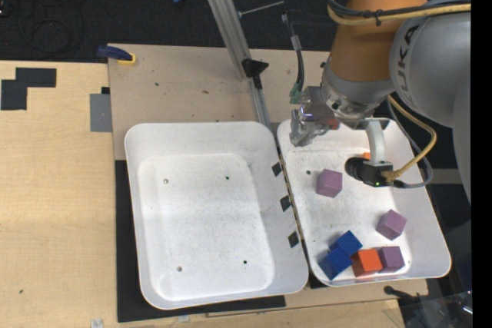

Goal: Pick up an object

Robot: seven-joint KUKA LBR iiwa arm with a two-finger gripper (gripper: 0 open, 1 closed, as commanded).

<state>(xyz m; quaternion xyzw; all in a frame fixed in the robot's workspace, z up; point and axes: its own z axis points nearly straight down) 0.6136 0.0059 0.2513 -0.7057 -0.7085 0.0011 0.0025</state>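
While the blocks sit scattered in the right-hand bin (304, 226), the nearest one to the action is a purple block (329, 183), lying alone on the white floor toward the bin's middle. Another purple block (391, 224) rests further toward the near right, well apart from the first. Down in the near corner there's a tight cluster: a blue block (340, 253), an orange block (367, 262) just beside it, and a third purple block (391, 258) touching the orange one on its right.

The claw (301, 133) hangs over the far left corner of that same bin, up and to the left of the lone purple block, with clear space between them. Whether it is spread or closed, I cannot tell from this angle, and no block shows in its grip.

Above it bulges the arm's orange band (377, 19), grey casing sweeping off to the right. The left-hand bin (154, 142) lies alongside on the wooden counter (177, 88), and a slanted metal rail (227, 19) rises behind.
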